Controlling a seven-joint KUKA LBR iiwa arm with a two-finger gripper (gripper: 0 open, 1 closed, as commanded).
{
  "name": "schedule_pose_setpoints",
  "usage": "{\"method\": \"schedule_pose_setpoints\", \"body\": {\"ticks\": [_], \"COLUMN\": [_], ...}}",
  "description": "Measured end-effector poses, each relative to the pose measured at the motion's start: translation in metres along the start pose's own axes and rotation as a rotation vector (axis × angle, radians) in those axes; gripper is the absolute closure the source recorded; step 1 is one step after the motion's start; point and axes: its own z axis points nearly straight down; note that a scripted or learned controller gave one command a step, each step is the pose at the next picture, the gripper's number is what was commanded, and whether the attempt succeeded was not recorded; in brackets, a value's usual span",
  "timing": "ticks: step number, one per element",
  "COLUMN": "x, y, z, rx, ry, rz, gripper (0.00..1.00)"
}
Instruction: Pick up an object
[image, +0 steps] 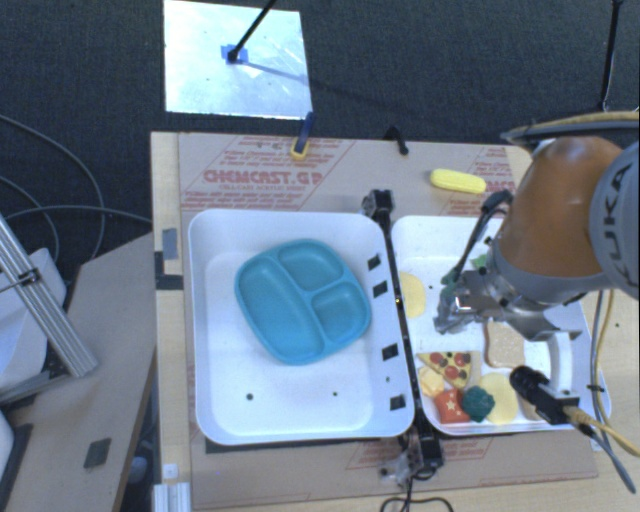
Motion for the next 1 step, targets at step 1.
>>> {"method": "schedule_pose_setpoints", "body": {"ticks": [1], "x": [0.0743], "y": [0.0023], "z": [-0.0402], "rx": [-0.005], "ry": [0.002], "rz": [-0.012], "gripper": [1.00]}}
